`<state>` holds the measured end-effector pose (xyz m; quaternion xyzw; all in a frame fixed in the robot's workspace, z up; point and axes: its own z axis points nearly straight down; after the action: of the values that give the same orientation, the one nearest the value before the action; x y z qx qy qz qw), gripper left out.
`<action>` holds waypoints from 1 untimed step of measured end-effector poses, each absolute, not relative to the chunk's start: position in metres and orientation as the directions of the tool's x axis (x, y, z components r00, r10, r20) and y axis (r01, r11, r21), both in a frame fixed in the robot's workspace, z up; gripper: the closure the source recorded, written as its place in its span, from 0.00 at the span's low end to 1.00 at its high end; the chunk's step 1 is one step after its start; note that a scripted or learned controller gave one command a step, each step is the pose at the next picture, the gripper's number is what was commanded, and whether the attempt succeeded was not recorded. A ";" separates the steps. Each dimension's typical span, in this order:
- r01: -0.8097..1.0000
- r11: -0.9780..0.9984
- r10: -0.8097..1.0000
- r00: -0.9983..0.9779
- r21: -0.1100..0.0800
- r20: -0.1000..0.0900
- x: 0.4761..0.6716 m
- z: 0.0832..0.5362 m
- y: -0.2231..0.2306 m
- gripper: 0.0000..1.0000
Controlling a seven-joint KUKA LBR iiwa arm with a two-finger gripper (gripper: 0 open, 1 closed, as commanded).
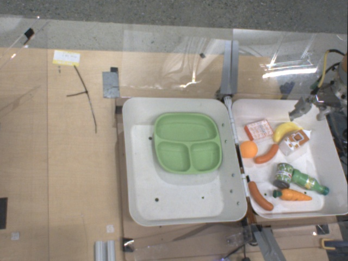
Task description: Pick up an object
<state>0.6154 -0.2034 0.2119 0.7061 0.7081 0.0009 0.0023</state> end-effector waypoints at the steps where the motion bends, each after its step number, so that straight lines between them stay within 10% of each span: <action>1: 0.996 -0.090 0.996 0.090 0.003 -0.001 0.534 0.091 -0.185 0.00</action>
<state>0.5343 -0.1853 0.0908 0.7382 0.6746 0.0005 0.0014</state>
